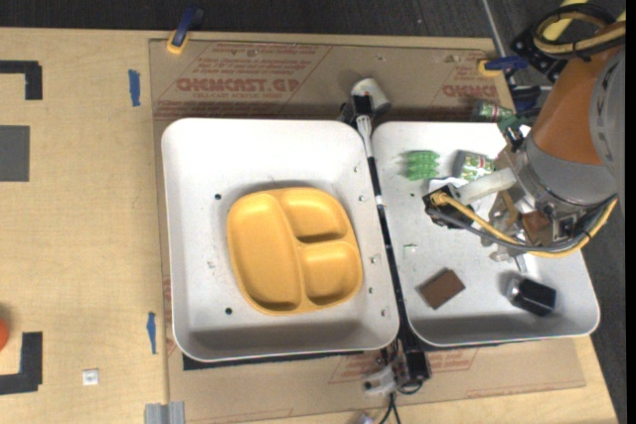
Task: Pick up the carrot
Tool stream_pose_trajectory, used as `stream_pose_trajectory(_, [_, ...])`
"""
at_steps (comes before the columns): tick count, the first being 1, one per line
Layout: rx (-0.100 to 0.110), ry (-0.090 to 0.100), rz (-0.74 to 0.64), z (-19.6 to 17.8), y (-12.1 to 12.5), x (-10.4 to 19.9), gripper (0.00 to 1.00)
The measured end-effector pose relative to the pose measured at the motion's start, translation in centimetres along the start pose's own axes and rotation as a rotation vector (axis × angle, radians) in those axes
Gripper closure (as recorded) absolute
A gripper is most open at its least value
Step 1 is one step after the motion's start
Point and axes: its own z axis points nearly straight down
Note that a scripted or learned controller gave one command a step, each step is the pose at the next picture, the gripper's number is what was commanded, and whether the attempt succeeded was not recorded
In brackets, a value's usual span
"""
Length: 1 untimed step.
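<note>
Carrot position: cannot tell. My guess is it lies in the right bin [581, 313] under the wrist, where the gripper [512, 218] sits low among yellow cables [467, 213]. Whether the claw is open, shut or holding anything also cannot be told. Nearby are a green item [419, 164], a brown square [440, 288] and a black block [532, 295] — all apart from the gripper. The left bin [189, 154] holds a yellow tray [293, 248]. To do the step well, centre on the carrot's long axis and close across its width — then lift straight up.
</note>
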Motion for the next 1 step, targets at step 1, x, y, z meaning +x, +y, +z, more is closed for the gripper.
stream_pose_trajectory(1, [0.001, -0.001, 0.001, 0.00, 0.00, -0.01, 0.00])
